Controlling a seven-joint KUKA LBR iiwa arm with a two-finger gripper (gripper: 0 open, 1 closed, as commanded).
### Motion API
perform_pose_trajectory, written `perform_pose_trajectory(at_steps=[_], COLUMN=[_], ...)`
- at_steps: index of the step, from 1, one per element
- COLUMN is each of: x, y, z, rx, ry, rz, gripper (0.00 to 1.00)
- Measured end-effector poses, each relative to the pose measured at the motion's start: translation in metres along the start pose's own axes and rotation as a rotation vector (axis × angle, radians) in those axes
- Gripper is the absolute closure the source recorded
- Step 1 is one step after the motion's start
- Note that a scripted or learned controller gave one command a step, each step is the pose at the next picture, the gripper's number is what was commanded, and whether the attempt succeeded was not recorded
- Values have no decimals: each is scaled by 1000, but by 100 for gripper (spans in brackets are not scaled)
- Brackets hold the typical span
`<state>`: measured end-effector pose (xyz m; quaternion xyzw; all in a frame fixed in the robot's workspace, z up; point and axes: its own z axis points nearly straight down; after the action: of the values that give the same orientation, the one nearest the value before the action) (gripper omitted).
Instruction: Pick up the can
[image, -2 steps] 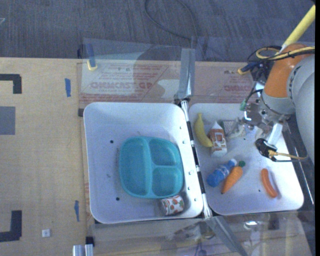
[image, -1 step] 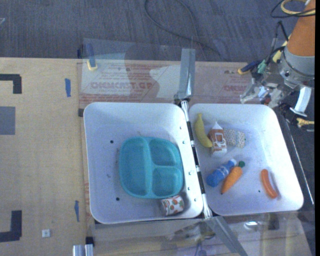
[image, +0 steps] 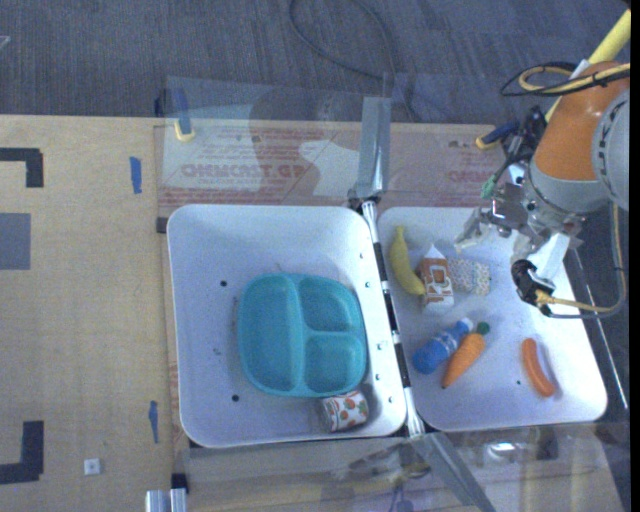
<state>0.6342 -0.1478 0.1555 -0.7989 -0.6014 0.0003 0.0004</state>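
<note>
The can (image: 345, 410) is small, white with orange-red prints, and lies on its side at the front edge of the left bin (image: 200, 250), just below the teal divided plate (image: 302, 335). My gripper (image: 505, 228) hangs over the back right part of the right bin (image: 580, 400), under the arm's orange band (image: 572, 130). It is far from the can, across the divider between the bins, and nothing is visibly held in it.
The right bin holds a banana (image: 403, 262), a small carton (image: 434, 282), a speckled packet (image: 470, 276), a blue bottle (image: 441, 347), a carrot (image: 464, 358) and a sausage (image: 538, 367). A yellow cable (image: 575, 312) trails near the gripper.
</note>
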Motion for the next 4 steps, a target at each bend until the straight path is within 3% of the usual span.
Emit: perform_pose_trajectory(at_steps=[1,2,3,4], x=[5,-36,-1,-23], y=[-16,-35,-15,-21], z=[41,63,64,64], rx=[-21,-20,-18,-16], ry=[-2,4,-3,5], rz=[-50,-131,-350,-159], gripper=[0,0,0,0])
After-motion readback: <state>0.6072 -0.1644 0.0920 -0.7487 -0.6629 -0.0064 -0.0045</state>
